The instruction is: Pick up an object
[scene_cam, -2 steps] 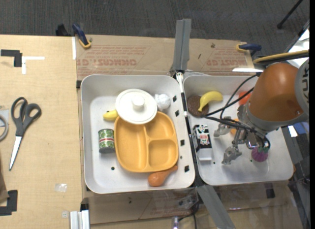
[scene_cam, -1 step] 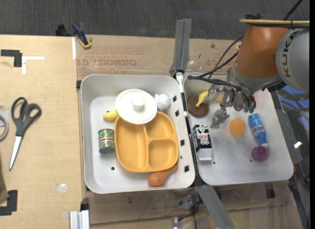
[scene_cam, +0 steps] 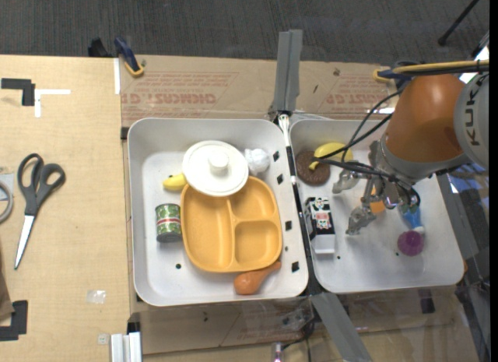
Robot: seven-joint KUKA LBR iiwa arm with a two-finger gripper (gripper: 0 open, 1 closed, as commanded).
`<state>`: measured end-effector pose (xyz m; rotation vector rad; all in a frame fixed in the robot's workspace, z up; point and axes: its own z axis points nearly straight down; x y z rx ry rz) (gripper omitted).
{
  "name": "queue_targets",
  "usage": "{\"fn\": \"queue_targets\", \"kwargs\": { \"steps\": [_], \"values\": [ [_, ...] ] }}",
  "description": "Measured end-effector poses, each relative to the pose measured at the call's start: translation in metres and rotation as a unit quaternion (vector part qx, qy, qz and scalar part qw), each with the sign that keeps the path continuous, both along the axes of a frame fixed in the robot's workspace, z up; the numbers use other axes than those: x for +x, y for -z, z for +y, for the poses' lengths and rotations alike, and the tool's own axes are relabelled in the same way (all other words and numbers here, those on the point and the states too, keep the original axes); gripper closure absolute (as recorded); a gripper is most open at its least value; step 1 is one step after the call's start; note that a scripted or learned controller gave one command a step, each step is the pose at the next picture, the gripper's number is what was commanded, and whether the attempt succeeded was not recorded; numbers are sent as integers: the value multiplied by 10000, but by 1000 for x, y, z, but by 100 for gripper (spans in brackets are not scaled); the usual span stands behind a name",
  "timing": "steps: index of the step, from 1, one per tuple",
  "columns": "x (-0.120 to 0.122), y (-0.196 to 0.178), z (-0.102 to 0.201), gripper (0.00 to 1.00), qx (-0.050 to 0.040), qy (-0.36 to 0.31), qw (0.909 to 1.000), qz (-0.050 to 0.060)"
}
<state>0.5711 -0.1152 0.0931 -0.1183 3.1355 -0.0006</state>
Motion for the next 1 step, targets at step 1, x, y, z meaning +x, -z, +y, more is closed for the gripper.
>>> {"fn": "queue_targets", "kwargs": {
  "steps": [1],
  "values": [
    [2, -10, 0, 100, -6, -7, 10000, -25]
  ]
}}
